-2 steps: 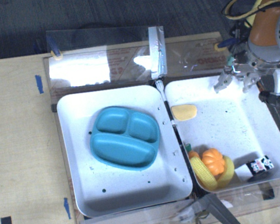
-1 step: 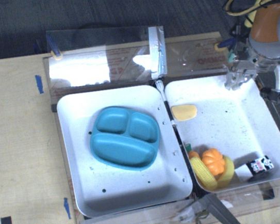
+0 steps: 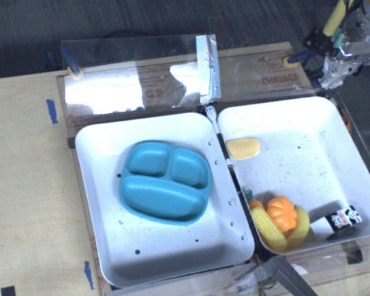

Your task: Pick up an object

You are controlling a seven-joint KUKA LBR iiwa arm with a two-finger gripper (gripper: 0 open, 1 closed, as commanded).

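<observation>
You have two white bins side by side on the bench: the left bin [image 3: 105,211] carries a blue divided plate [image 3: 166,181] lying flat near its middle, with its long axis running from upper left to lower right, and the right bin [image 3: 305,119] carries the smaller pieces. Your arm sits outside both bins, up at the far right corner of the view, and the gripper [image 3: 336,73] hangs just beyond the right bin's upper right corner, above the dark floor and not over the white surface. Whether it stands wide or narrow you cannot tell from here; the tool end is small and cluttered with cables, and nothing is seen in it. So every candidate lies down and to the left of the tool. Nearest is probably the pale yellow piece [image 3: 243,147] near the divider, lying alone with its long side across the bin. Farther down, against the near wall, an orange pumpkin [image 3: 282,212] rests touching a yellow corn cob [image 3: 269,230], and a small black and white object [image 3: 344,219] sits apart in the lower right corner. The lone piece likely gives you the cleanest approach; the crowded pair risks a bumped grasp.
</observation>
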